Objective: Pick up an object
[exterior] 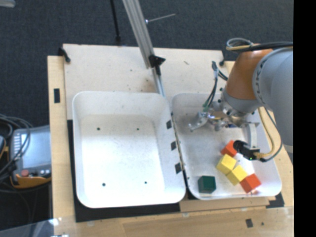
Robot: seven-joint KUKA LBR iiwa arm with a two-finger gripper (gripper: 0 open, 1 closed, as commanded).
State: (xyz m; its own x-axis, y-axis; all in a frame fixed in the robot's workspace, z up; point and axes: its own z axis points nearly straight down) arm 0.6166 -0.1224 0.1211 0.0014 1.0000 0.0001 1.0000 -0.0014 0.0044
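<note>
Probably light and rigid, the green block [207,183] sits alone at the right bin's [190,110] near edge, easiest pinched across flat sides.

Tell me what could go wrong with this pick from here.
Two risks, both judgements. The yellow and orange blocks sit packed together near the right white bin's front right corner, so closing on one may jostle its neighbours or catch two. They also lie near the bin wall, which could block a finger. The gripper is over bare floor further back in that bin, apart from the cluster and the green cube, so a descent here would likely grab nothing.
</note>
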